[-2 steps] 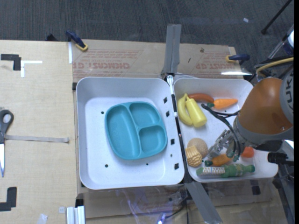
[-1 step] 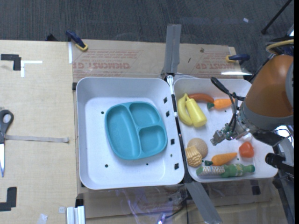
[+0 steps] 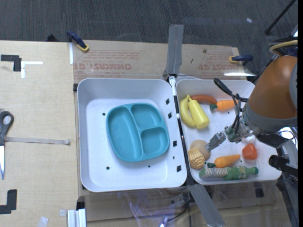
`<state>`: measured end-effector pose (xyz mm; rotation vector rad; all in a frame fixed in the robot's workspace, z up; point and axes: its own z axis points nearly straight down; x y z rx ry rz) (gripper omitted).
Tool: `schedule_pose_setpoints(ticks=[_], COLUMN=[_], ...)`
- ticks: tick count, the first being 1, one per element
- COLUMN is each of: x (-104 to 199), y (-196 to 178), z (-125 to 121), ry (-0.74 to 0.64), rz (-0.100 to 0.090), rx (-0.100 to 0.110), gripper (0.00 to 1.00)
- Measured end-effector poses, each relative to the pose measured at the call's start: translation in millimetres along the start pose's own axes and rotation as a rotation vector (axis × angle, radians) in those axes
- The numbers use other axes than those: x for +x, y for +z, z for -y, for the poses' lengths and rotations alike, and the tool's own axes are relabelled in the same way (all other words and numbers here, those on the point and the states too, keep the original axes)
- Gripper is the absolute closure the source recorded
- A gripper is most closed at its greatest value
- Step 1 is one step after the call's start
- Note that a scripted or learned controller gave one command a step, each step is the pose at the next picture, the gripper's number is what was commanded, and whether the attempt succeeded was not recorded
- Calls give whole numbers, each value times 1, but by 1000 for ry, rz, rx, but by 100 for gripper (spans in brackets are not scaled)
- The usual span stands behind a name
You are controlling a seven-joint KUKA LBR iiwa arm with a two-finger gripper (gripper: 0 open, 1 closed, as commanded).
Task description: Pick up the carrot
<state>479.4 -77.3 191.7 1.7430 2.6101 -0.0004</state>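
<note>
The grey arm with its orange band reaches in from the right and covers the right bin's far right side, hiding whatever lies beneath it. Its end effector hangs low over the middle of the right white bin, pointing down-left; the tip is small and blurred, so I cannot tell how it stands, and nothing visibly sits in it.

Two carrot-like pieces lie in that bin. One small orange carrot with a green top rests near the back, just beside a longer red-orange sausage-shaped piece. Another orange carrot lies toward the front, just above a long green corn-like cob along the front wall, partly cut by the bin's rim.

Two yellow bananas lie at the left, a tan round bread-like item sits just below-left of the end effector, and a red tomato-like piece is half tucked under the wrist.

The left white bin holds a teal divided plastic plate. On the tabletop, scissors are cut off at the left edge.
</note>
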Motion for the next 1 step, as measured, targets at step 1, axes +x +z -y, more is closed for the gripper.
schedule_pose_setpoints(ticks=[1], x=[-53], y=[75], z=[20], ry=[-94], rz=[-2], rx=[1], gripper=[0])
